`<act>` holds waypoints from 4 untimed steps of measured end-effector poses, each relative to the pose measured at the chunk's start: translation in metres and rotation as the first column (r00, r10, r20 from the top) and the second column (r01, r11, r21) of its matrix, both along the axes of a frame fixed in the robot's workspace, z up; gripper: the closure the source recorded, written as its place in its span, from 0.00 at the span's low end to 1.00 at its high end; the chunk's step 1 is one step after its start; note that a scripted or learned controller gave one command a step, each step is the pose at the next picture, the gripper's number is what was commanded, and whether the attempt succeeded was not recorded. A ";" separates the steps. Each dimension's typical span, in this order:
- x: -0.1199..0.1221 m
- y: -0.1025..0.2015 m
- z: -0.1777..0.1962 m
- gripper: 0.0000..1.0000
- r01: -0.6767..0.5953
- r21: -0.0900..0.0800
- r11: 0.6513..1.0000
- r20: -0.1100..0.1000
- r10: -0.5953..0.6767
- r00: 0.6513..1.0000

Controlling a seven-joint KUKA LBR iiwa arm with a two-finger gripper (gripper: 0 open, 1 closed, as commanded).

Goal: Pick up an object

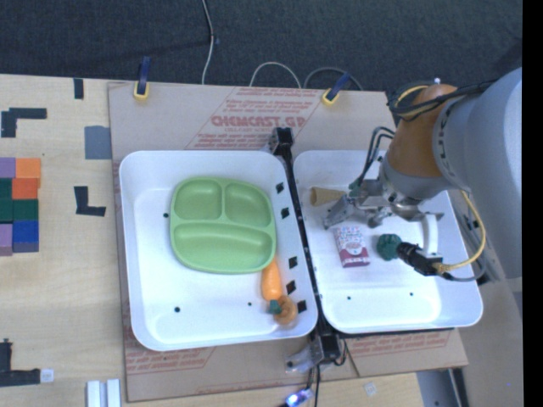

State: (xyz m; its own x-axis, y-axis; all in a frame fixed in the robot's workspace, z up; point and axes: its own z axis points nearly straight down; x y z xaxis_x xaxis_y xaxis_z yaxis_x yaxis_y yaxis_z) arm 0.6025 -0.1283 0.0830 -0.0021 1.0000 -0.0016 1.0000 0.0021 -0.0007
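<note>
White plastic forms the two shallow bins, which sit side by side on a brown cardboard sheet (254, 121) printed with red lettering. To the far left on the wooden bench (51, 312) stands a cluster of coloured blocks (19, 206) in orange, purple, green and blue.

The left bin (136, 253) holds a pale green divided plastic plate (224, 225), lying flat with three compartments. Just beside its lower right edge lies a small orange toy carrot (272, 283), near the bin's inner wall, with a second orange-and-green piece (284, 310) touching its lower end.

The right bin (399, 312) holds three items near its middle: a tan cone-shaped piece (324, 196) toward the upper left, a small white and red printed packet (351, 247) lying flat below it, and a dark green rounded object (389, 246) just right of the packet.

The grey arm with its orange band (416, 147) reaches in from the right, and the two-finger gripper (355, 212) hangs just above the packet, between the cone and the green object. How far it is open cannot be told, nor is anything visibly held.
</note>
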 end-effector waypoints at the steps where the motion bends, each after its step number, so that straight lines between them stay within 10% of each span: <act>1: 0.001 0.000 0.013 1.00 0.000 -0.001 1.000 0.003 0.000 1.000; 4: 0.010 0.004 0.139 1.00 0.001 0.001 1.000 0.002 -0.001 1.000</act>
